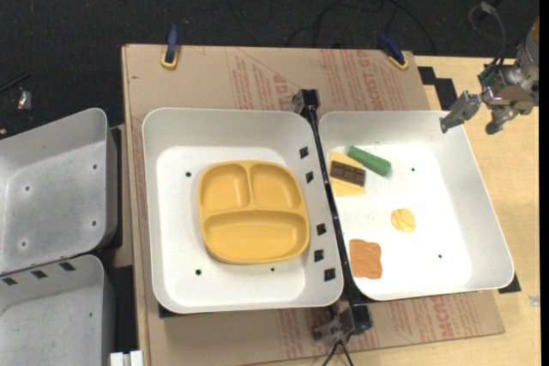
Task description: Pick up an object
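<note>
The right bin holds several small things: a green block, a brown bar lying on a yellow slab, a round yellow piece and an orange-brown piece. My gripper hangs at the far right, above the bin's back right corner, well apart from all of them. Its two fingers are spread wide with nothing between them.
A yellow divided plate fills the middle of the left bin. A black divider with clamps runs between the bins. Grey metal trays sit off the bench at left. Cables lie on the dark floor behind.
</note>
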`<state>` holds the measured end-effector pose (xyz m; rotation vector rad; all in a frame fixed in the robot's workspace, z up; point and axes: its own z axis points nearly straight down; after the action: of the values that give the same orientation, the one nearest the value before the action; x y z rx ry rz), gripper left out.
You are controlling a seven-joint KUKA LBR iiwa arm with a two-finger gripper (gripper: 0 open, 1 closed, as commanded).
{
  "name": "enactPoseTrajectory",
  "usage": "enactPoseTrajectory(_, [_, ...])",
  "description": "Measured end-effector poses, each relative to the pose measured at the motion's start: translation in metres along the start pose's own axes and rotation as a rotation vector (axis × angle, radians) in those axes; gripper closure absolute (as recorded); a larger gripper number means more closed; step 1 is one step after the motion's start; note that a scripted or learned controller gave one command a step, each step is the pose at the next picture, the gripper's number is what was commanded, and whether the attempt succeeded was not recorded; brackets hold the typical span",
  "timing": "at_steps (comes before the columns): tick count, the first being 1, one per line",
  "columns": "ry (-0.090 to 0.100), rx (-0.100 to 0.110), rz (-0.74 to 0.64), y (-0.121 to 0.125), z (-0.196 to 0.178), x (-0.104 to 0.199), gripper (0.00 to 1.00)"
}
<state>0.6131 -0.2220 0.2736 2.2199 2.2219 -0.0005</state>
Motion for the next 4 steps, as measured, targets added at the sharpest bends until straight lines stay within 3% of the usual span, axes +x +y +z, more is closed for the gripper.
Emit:
enactPoseTrajectory(3, [0.001,0.004,0.001,0.003,0.176,0.006,0.0])
enactPoseTrajectory(4, [0.0,-0.002,0.0,0.004,0.162,0.006,1.0])
